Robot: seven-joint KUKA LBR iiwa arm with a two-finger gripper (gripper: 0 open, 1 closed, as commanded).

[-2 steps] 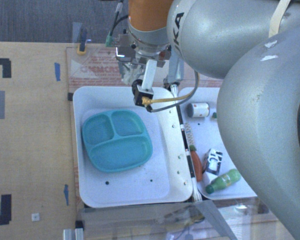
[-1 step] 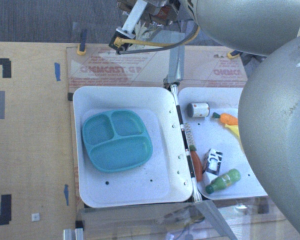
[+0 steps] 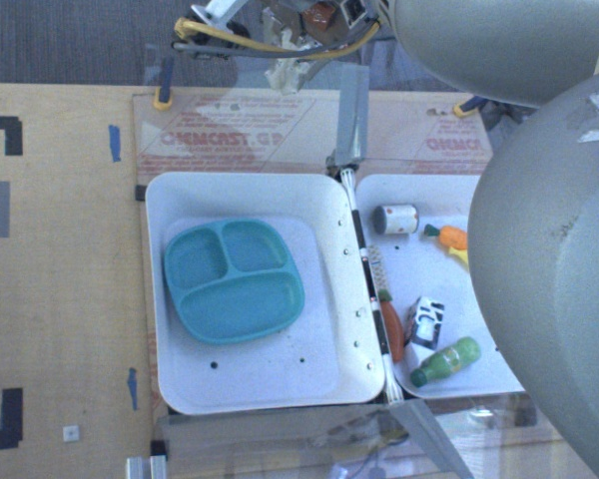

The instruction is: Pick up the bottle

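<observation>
The bottle (image 3: 446, 360) is green with a lighter green cap end. It lies on its side at the near edge of the right bin (image 3: 419, 267). My gripper (image 3: 287, 72) hangs far from it, beyond the bins' far edge and above the clear sheet at the top of the view. Nothing shows in it. The grey arm covers the right side of the right bin.
A teal divided plate (image 3: 235, 277) lies in the left bin (image 3: 319, 367). The right bin also holds a small white can (image 3: 395, 219), an orange and yellow toy (image 3: 451, 238), a carrot (image 3: 392, 329) along the left wall and a black-and-white box (image 3: 426, 321) just above the bottle.
</observation>
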